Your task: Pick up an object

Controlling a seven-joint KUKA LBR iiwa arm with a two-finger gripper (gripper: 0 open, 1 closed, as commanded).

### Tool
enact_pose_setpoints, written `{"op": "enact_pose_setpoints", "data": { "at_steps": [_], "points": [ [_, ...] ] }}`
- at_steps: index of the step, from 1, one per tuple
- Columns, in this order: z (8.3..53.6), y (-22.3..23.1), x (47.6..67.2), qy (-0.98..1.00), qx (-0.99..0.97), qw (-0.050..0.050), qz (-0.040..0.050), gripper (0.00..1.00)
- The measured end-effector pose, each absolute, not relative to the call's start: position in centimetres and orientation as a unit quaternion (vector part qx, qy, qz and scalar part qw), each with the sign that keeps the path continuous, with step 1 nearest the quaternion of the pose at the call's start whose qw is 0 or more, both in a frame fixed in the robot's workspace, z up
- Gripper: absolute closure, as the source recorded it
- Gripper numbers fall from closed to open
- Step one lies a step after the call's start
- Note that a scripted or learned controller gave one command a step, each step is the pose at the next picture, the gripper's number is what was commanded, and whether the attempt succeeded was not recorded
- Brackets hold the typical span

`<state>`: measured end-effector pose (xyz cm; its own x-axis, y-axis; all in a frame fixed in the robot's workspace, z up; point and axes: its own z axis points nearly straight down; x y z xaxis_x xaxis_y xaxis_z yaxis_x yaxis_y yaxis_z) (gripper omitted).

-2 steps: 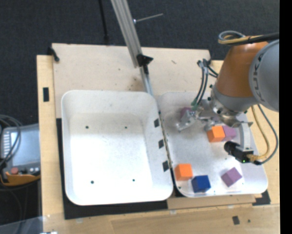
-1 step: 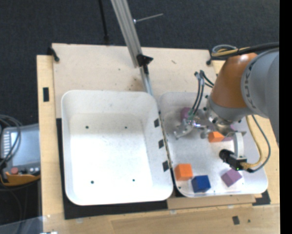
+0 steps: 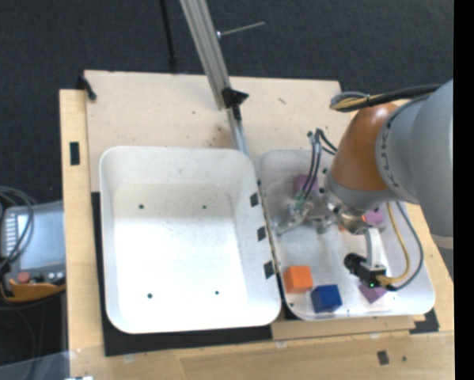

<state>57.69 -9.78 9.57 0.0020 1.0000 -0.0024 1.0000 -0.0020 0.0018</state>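
Observation:
The grey arm with its orange band [image 3: 363, 153] reaches into the right bin [image 3: 415, 303] from the right. Its gripper [image 3: 296, 214] hangs low over the bin's left middle, close to the wall shared with the left bin. An orange cube [image 3: 300, 279] lies on the bin floor just below the gripper, apart from it. A blue cube [image 3: 326, 298] sits beside the orange one, nearer the front rim. A pale purple piece [image 3: 303, 185] lies just above the gripper. The arm partly hides a pink piece [image 3: 373, 219], and a purple piece [image 3: 371, 294] rests at the front right.
The left bin [image 3: 118, 172] stands beside the right one. A slanted aluminium rail [image 3: 209, 46] rises from the bench behind the bins. Cables [image 3: 407, 248] loop off the wrist over the right bin. A control pendant [image 3: 31, 248] sits off the bench at left.

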Motion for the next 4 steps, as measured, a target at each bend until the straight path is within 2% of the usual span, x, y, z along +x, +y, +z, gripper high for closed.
{"op": "enact_pose_setpoints", "data": {
  "at_steps": [1, 3, 4],
  "points": [
    [10.9, -9.9, 57.8, 0.703, 0.711, 0.003, 0.0018, 1.00],
    [19.9, -10.5, 58.1, 0.708, 0.706, 0.003, 0.0019, 1.00],
    [22.5, -10.6, 58.2, 0.708, 0.706, 0.002, 0.0014, 1.00]
  ]
}}
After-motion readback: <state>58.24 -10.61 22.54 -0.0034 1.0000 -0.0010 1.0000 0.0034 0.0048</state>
